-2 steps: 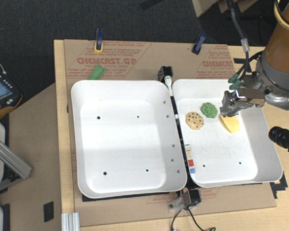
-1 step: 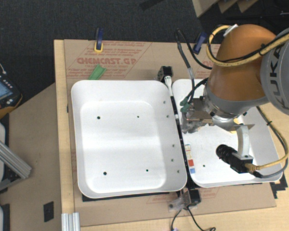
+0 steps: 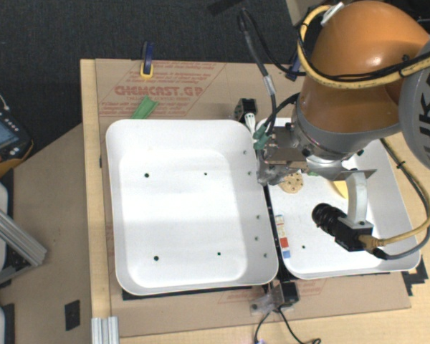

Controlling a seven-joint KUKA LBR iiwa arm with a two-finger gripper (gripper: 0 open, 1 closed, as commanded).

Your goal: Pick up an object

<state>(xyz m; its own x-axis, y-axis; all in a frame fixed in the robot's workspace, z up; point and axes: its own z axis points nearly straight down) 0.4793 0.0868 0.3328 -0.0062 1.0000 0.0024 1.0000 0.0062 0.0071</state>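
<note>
The arm's orange and grey wrist point(image 3: 351, 84) hangs over the right bin point(image 3: 322, 260) and covers most of it. My gripper point(image 3: 278, 169) is low at that bin's left wall, its tip in shadow under the wrist. Right beside it lies a small round tan disc with dark dots point(image 3: 293, 183). A yellow piece point(image 3: 338, 188) pokes out from under the wrist a little further right. A small red, white and blue item point(image 3: 283, 239) lies by the bin's left wall, nearer the front.
The left bin point(image 3: 122, 192) is white with small dark dots on its floor. A black cylinder on a white bracket point(image 3: 338, 226) hangs from the arm over the right bin, and cables loop around the wrist. A green strip point(image 3: 143, 107) and a clamp point(image 3: 147, 61) sit on the cardboard behind the bins.
</note>
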